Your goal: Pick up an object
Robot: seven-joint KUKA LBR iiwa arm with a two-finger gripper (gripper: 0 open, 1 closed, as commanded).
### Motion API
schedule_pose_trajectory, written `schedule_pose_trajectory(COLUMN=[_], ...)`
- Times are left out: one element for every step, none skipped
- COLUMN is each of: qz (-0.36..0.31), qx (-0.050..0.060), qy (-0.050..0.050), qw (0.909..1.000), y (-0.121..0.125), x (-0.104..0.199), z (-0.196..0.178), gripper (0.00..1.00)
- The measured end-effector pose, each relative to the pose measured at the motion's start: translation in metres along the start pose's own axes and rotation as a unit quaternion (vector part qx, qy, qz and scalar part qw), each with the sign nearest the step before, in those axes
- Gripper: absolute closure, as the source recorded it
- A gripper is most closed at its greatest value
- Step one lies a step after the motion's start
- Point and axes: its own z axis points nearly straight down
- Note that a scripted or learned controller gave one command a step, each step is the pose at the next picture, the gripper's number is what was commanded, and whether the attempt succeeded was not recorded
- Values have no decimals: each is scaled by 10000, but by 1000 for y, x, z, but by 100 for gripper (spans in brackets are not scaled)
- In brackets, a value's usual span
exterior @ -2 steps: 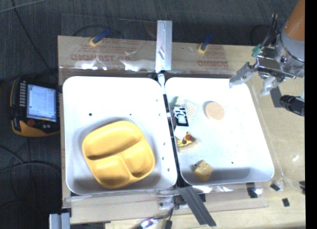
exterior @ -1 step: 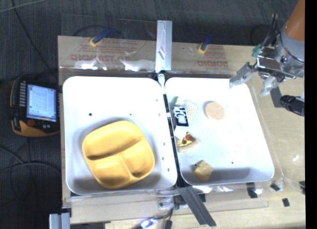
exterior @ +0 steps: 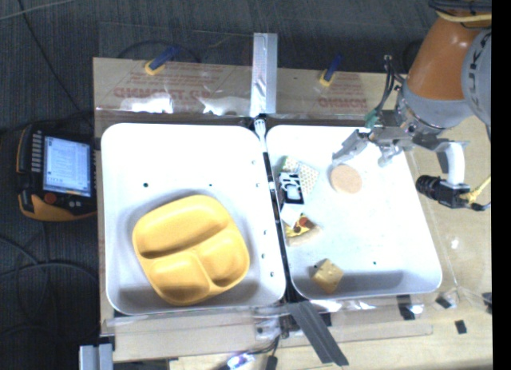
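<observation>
Gripper (exterior: 369, 149) hovers w/ jaws spread, nothing btwn them, just above round tan disc (exterior: 346, 179) in right bin (exterior: 399, 224).

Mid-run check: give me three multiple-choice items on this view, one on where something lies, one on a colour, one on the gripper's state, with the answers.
1. Where does the divided tray lie?
A. left bin
B. right bin
C. on the bench outside the bins

2. What colour is that tray?
A. blue
B. yellow
C. red

3. How do the gripper's fingers stand?
A. spread open, holding nothing
B. shut on the tray
C. shut on the round disc

Answers: 1 A, the divided tray rests in the left bin. 2 B, it is yellow throughout. 3 A, the gripper hangs over the right bin with fingers apart, beside the round disc.
</observation>
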Motion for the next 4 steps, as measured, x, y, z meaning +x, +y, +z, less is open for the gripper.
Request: schedule_pose_trajectory(qz=[0,-817,-1147,-1151], qx=[-1,1,-49,-57], qy=[0,-6,-37,-30], qw=[10000,9967,9934,9933], y=[0,13,26,27], x=[0,-78,-54,-53], z=[0,108,141,131], gripper=[0,0,0,100])
